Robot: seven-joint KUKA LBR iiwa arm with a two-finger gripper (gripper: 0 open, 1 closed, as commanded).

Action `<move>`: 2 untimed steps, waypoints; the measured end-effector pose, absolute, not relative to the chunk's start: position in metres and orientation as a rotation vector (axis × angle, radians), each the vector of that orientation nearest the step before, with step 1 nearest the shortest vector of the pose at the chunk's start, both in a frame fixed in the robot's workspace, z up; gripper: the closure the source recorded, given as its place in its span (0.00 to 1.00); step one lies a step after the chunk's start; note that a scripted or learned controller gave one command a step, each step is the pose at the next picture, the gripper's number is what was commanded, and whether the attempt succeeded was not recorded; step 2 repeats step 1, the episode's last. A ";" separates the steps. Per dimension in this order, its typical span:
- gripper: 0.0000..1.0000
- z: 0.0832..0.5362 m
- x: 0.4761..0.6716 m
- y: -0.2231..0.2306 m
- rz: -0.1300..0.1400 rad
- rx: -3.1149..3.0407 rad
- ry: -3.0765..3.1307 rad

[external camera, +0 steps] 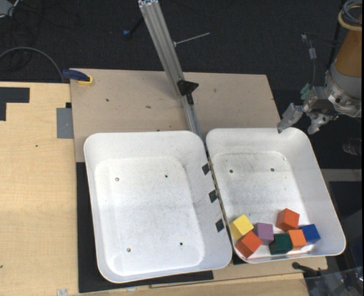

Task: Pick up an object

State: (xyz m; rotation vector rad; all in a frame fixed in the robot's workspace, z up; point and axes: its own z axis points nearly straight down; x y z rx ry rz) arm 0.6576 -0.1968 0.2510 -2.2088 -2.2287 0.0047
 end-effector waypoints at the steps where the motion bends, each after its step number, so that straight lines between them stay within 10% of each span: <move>1: 0.00 0.170 0.667 -0.125 0.005 -2.208 -2.220; 2: 0.00 0.170 0.667 -0.125 0.005 -2.208 -2.220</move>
